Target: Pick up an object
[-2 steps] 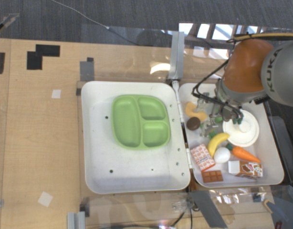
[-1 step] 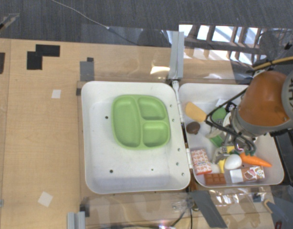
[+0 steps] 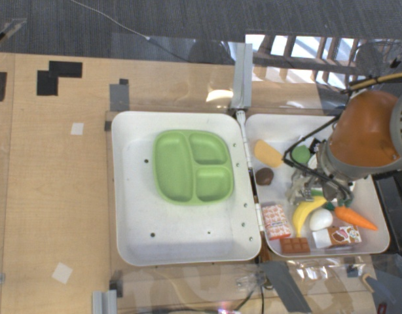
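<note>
1. Nearest the camera, along the front edge of the right bin (image 3: 382, 244), lie a chocolate bar (image 3: 295, 245), a small red-and-white packet (image 3: 276, 220) and a printed carton (image 3: 345, 235); their labels are too small to read

2. Just behind them a white egg (image 3: 321, 220), a yellow banana (image 3: 306, 212) and an orange carrot (image 3: 355, 218) crowd together, touching or nearly so, in the loose scatter of things dropped in for picking, not arranged

3. The gripper (image 3: 317, 190) hangs low over this cluster, just above the banana; whether its claw is open or closed cannot be told, as wrist and cables mask the tips, and nothing is seen held

4. Judged from that pose, the banana or egg beneath looks the likeliest target, and the tight packing could spoil a clean grab

5. Further back in the same bin sit a brown ball (image 3: 264, 176), a tan wedge (image 3: 268, 153) and a green item (image 3: 300, 154), partly hidden by a black cable

6. The left bin (image 3: 135, 241) holds a green divided plate (image 3: 192, 167), lying flat near its centre, well apart from the arm

7. Beyond the bins, black markers (image 3: 57, 76) sit on the wooden bench (image 3: 50, 195); none carries legible writing
</note>
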Controlling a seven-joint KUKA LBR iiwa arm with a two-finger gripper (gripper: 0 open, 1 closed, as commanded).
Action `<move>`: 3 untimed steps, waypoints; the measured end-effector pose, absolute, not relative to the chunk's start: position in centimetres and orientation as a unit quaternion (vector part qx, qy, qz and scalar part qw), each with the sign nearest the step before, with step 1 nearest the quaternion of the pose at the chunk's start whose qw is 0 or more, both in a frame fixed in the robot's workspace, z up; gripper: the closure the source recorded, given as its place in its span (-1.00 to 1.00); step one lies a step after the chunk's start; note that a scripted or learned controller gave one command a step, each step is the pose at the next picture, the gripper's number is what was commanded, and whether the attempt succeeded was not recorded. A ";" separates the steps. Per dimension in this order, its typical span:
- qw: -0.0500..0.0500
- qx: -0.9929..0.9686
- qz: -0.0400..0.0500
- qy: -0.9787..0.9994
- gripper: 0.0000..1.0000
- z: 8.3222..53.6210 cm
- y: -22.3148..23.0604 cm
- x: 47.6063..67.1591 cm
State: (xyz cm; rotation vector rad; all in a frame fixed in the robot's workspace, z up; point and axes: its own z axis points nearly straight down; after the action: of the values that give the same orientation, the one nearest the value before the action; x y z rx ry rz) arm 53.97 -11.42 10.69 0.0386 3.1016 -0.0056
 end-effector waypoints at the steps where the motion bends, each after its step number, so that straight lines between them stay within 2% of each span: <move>1: 0.005 0.018 0.000 1.000 1.00 15.1 -8.5 49.0; 2: 0.011 0.047 -0.001 0.999 1.00 29.1 -10.5 53.1; 3: 0.003 0.055 0.001 0.998 1.00 25.3 -8.4 60.8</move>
State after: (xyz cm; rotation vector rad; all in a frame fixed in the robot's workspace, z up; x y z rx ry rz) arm 60.82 -8.40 25.31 0.1718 3.1301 0.0030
